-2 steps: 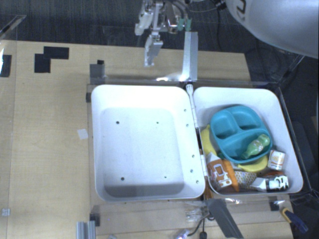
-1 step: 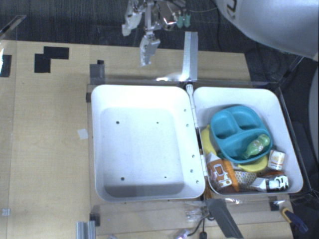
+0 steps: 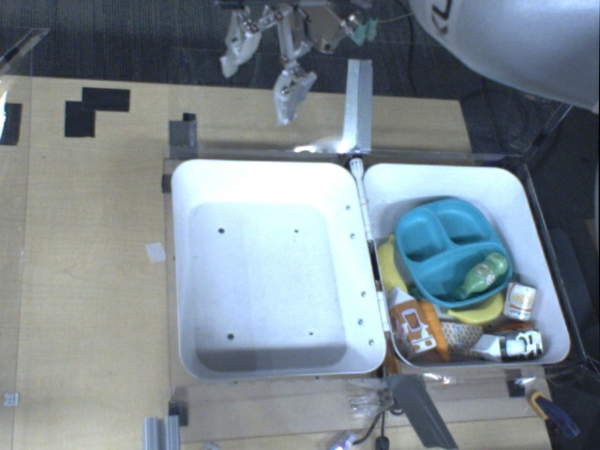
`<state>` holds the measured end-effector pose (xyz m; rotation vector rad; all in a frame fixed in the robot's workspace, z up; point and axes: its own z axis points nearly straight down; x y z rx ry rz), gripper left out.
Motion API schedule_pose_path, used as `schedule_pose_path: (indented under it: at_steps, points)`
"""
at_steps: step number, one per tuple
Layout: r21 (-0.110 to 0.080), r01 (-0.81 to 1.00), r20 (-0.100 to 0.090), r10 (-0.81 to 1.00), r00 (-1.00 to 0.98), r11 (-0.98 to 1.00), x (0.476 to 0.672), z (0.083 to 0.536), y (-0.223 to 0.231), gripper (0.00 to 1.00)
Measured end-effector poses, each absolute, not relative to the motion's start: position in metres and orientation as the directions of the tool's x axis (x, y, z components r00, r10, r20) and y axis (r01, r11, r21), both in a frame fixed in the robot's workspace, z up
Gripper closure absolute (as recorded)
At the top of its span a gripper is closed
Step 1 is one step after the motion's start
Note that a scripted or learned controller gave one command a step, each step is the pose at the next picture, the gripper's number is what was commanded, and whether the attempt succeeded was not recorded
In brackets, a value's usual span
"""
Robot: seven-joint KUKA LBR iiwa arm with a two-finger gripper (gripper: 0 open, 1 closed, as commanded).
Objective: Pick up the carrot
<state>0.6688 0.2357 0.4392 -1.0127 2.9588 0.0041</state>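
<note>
- Gripper [image 3: 270, 71]: hangs high at the top of the view, beyond the far rim of the left bin [image 3: 187, 251]; its two fingers stand spread apart with nothing between them.
- Arm [image 3: 506, 22]: grey bulk in the top right corner; white letters on it read "KU", the rest cut off by the frame edge.
- Right bin [image 3: 441, 181]: holds a crowded pile along its near side.
- Blue tray [image 3: 441, 237]: three-part, tilted, resting on a yellow plate [image 3: 473, 309].
- Green bottle [image 3: 483, 275]: lies in the tray's near compartment.
- Orange packet [image 3: 417, 326]: near left corner of the right bin, white marks on it, too blurred to read.
- Small jar [image 3: 520, 300] and black-and-white bottle [image 3: 514, 347]: near right corner; labels not legible.
- Carrot: cannot be picked out with certainty; likely somewhere in the right bin's pile, perhaps part of the orange by the packet, well apart from the gripper.
- Risk: the gripper sits over the wrong bin's side, so a straight descent would likely close on nothing.
- Risk: in the clutter, fingers could catch the tray rim or packet and lift or shove the wrong thing.
- Risk: an item wedged against the bin wall leaves little room for one finger.
</note>
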Motion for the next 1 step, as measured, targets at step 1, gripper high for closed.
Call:
schedule_pose_path:
  at_steps: [1]
  points:
    - [-0.004, -0.751, -0.013, -0.751, -0.66, 0.66, 0.6688, 0.4387, 0.2334, 0.0]
